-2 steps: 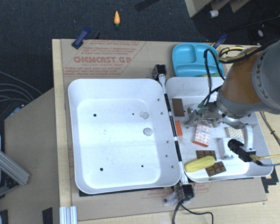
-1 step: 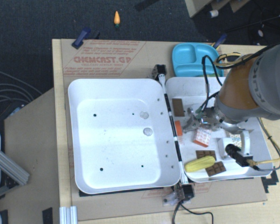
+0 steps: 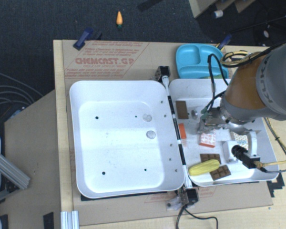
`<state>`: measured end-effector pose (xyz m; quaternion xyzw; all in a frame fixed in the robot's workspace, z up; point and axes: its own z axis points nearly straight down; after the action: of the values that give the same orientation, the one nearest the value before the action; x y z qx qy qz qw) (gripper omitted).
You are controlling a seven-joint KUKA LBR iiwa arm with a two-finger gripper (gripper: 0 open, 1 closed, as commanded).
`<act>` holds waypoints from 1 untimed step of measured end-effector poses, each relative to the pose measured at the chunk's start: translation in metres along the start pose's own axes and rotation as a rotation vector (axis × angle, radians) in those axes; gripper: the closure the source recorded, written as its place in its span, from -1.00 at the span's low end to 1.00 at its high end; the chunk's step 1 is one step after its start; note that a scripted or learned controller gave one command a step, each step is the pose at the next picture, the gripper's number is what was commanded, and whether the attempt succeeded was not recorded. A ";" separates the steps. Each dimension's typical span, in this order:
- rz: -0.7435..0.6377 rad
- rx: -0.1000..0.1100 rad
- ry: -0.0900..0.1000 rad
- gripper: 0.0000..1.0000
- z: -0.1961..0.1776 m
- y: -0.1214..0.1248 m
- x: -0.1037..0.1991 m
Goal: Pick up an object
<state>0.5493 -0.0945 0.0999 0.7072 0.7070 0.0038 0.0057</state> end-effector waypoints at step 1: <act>0.000 0.002 0.000 -1.00 0.001 -0.001 0.000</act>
<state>0.5487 -0.0944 0.0992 0.7073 0.7069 0.0032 0.0051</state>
